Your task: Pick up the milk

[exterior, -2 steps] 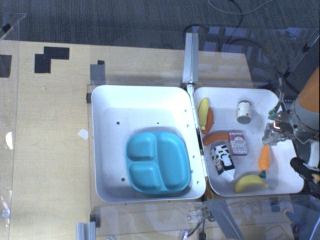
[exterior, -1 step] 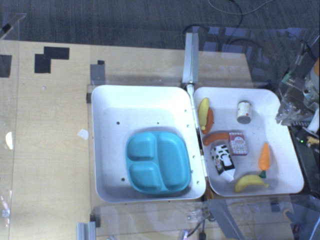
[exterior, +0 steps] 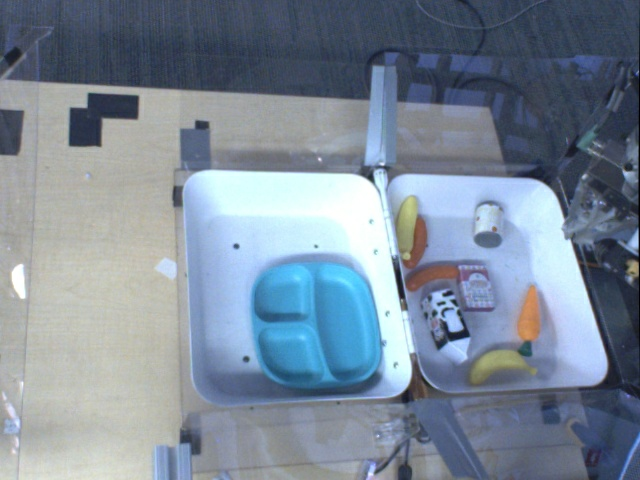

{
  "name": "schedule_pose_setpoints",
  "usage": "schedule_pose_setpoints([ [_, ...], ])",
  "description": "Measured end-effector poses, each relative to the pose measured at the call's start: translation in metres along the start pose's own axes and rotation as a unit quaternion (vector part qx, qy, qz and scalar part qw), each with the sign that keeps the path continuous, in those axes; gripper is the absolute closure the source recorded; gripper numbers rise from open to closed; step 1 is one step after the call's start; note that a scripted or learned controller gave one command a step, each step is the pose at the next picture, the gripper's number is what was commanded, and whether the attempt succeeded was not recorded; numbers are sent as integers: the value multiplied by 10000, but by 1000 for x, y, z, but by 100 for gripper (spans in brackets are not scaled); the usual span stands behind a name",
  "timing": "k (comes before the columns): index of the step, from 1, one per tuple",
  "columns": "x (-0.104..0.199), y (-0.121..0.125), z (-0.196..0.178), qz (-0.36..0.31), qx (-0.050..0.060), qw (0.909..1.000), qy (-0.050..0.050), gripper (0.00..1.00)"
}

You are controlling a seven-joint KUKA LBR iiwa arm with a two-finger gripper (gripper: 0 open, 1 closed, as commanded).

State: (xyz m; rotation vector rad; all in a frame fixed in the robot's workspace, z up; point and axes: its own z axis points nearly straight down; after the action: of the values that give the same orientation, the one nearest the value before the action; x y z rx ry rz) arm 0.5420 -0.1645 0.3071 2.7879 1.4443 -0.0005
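On the wooden bench (exterior: pixel 100 268) two shallow white bins sit side by side, their inner rims touching along a metal strip. Over in the left bin (exterior: pixel 215 218) lies a blue divided tray (exterior: pixel 316 324), three compartments showing, set toward the near right corner of that bin.

Across in the right bin (exterior: pixel 555 218) is where the clutter sits. The milk (exterior: pixel 445 319), a small carton with black and white cow patches, lies on its side near the middle of the bin's left half, tilted so one end points toward the near edge. Just beside it on the right stands a little red and white box (exterior: pixel 476 287), close enough that they look to be touching. A sausage (exterior: pixel 432 275) lies just above the carton, slanting toward the dividing rim. A banana (exterior: pixel 406 226) rests along that rim farther back, with something reddish brown tucked against its right side. A small can (exterior: pixel 487 224) lies toward the far side of the bin, well apart from the carton. A carrot (exterior: pixel 529 314) points toward the far edge on the right, and a second banana (exterior: pixel 501 365) curves along the near edge just below it.

At the right edge of the view the arm's end, the gripper (exterior: pixel 603 203), hangs beside the bin's right rim, well away from the milk. From where I stand I cannot tell how it is set.
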Motion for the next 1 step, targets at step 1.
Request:
schedule_pose_setpoints([
  [1,-29,20,-34,-1017,-4,9948,-3,100],
])
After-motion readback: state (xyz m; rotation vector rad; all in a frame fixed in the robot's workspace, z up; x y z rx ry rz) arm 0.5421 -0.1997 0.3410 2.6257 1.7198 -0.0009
